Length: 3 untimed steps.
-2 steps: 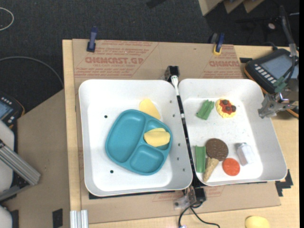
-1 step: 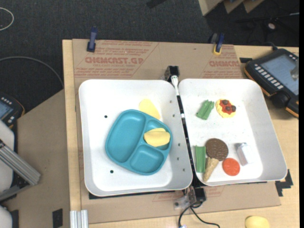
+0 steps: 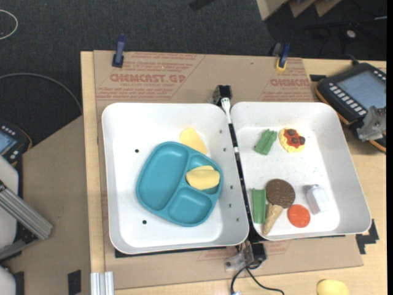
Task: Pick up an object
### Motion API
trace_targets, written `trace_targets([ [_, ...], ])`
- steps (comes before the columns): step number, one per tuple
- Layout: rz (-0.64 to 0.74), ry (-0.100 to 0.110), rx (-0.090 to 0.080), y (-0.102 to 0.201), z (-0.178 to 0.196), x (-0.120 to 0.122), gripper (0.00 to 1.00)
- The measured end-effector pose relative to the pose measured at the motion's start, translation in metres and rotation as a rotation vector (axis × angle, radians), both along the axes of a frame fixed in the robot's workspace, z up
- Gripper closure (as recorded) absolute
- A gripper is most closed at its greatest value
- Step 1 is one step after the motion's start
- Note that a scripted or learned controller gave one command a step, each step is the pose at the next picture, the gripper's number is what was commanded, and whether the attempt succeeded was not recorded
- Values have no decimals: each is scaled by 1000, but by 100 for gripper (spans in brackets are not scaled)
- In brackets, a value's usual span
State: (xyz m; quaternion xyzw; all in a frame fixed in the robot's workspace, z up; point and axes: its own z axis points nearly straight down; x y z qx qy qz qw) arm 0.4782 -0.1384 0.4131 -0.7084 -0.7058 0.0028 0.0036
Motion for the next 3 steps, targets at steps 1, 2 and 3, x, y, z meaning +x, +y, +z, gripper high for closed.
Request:
trace_targets([
  [1, 7, -27, -5, 23, 130, 9, 100],
  [2, 0, 3, 1, 3, 6, 0, 100],
  [3, 2, 0, 1, -3, -80, 0, 100],
])
